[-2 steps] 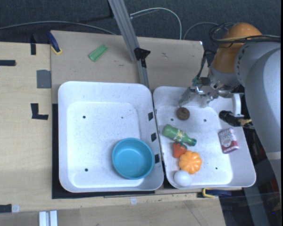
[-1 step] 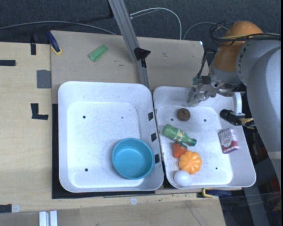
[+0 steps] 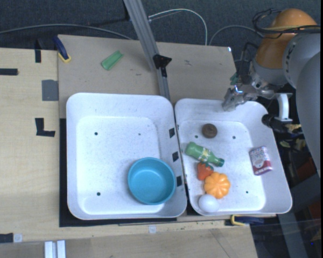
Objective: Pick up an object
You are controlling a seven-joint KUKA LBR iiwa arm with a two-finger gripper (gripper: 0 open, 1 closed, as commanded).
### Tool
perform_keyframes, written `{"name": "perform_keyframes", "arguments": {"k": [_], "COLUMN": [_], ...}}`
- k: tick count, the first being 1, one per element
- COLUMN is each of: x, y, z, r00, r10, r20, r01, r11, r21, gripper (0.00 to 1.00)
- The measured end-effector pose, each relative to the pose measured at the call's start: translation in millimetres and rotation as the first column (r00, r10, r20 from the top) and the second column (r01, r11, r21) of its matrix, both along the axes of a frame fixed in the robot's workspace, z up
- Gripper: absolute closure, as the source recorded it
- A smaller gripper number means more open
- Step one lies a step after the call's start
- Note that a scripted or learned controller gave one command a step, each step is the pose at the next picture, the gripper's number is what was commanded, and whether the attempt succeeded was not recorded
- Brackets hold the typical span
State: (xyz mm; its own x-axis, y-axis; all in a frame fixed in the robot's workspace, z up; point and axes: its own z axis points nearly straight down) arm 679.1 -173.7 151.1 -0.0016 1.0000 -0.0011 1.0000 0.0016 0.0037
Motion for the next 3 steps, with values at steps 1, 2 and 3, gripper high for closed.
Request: {"name": "perform_keyframes", "arguments": {"k": [1,2,3], "x": [1,2,-12], "y": [-2,-1,41], "z": [64,64,60], "r00": [1.0,1.0,1.0], "r10": [0.0,0.0,0.002], "r20": [0.003,-0.004,-0.007], "r01": [0.0,0.0,-0.002], "r11": [1.0,1.0,1.0], "r21": [-0.001,0.001,0.002], "gripper": [1.0,1.0,1.0]}}
